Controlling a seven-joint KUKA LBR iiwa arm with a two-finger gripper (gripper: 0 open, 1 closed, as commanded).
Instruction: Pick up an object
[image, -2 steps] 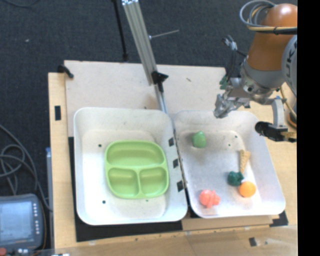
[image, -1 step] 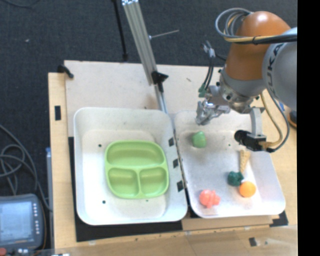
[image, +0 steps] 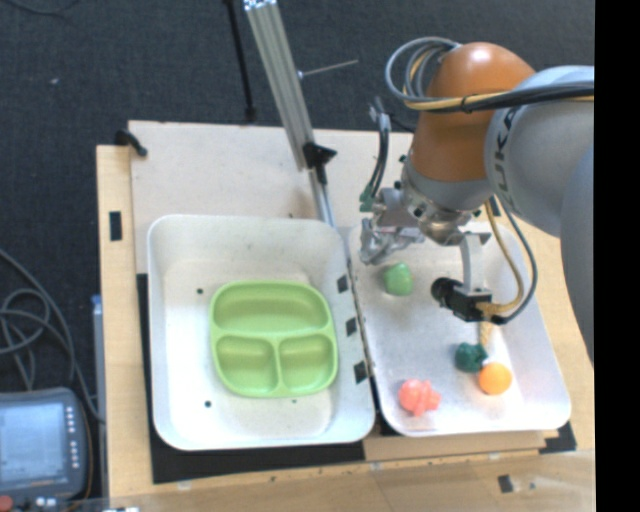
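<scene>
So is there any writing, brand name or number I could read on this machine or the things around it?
None can be read.
The robot arm shows no legible lettering on its grey and orange casing.
The small screen device at the lower left has marks too small and blurred to read.
The green divided tray and toys carry no text.

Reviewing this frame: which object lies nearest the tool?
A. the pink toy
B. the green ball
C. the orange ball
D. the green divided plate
B: the green ball sits just below the tool in the right bin, while the orange ball and pink toy lie toward that bin's near edge.
</scene>
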